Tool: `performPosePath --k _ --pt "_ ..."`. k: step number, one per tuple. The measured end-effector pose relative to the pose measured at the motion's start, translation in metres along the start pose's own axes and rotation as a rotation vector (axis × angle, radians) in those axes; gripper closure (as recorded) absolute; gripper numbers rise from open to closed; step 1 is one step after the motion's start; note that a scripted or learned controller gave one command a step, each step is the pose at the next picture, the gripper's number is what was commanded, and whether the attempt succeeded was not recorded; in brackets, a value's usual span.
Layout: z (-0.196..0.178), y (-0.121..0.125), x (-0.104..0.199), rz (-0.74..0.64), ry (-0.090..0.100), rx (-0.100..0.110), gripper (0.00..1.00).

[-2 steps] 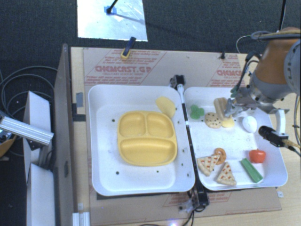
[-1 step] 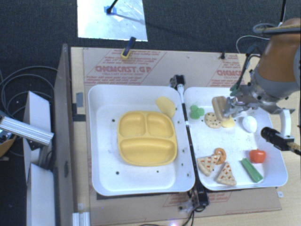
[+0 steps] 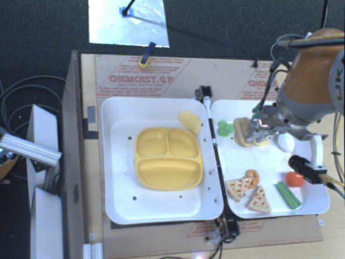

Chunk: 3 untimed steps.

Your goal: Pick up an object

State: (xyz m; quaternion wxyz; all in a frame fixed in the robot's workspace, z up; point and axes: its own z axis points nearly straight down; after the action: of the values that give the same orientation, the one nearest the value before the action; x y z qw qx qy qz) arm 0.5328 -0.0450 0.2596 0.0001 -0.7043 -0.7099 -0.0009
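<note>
From the right the arm [image 3: 315,74] leans in over the right bin [image 3: 323,201] — orange band uppermost, wrist tipped down and leftward. Its gripper [image 3: 257,127] sits at the bin's upper middle, on the tan bread-like piece [image 3: 242,132]; finger state cannot be told.

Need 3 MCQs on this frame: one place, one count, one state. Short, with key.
1. Where is the yellow tray?
A. left bin
B. right bin
C. on the carpet

2. How many waffle pieces lie in the right bin?
A. none
B. two
C. five

3. How is the tray oriented?
A. flipped over
B. standing on edge
C. flat, compartments up

Answers:
1 A: it sits mid left bin.
2 B: one piece near the divider, the other beside it.
3 C: its three compartments face the camera.
</note>
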Motion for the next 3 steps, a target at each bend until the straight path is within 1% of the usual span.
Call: performPosePath --k 1,2,3 --pt "0.02 0.016 0.045 -0.001 0.0 0.001 1.0" --pt "0.001 0.043 0.098 -0.003 0.001 -0.004 1.0" --pt "0.002 0.075 0.088 0.003 -0.002 -0.002 1.0"
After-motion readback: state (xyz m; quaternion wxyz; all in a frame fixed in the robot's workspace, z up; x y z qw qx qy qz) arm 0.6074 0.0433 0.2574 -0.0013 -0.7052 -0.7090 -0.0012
